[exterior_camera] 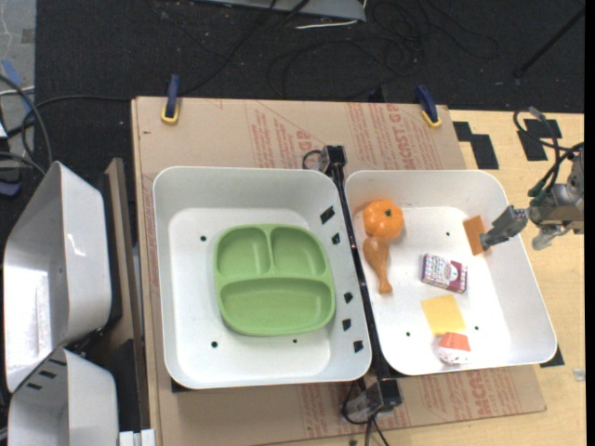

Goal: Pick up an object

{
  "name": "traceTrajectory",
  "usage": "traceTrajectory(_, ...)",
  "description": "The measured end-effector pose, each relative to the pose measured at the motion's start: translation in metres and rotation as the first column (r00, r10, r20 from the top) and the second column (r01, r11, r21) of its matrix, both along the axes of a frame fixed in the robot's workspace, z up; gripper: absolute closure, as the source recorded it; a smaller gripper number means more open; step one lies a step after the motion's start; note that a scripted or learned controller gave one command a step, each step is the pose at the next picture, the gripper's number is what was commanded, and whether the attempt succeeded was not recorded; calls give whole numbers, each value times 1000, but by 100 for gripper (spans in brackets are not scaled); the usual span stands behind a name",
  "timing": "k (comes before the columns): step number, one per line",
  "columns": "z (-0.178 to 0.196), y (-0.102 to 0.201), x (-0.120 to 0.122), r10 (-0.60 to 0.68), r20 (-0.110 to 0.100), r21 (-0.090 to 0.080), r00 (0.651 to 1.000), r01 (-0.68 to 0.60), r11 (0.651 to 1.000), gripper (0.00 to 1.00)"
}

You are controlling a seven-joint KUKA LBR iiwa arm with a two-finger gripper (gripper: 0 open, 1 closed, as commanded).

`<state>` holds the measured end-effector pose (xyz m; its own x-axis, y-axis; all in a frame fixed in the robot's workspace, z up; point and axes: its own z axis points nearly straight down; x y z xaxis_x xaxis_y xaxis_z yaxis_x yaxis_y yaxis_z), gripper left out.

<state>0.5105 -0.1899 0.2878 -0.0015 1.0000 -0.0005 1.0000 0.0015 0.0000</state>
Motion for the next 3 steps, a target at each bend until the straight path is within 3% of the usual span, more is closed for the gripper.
traceTrajectory(1, 234, -4, 51, 4, 19, -7, 1000, -4, 1000, 0)
traceTrajectory(2, 256, -22, 119, 3, 7, -5, 1000, -3, 1000, 0)
traceTrajectory(3, 85, -32, 124, -4, -15, 4, 1000, 4, 1000, 0)
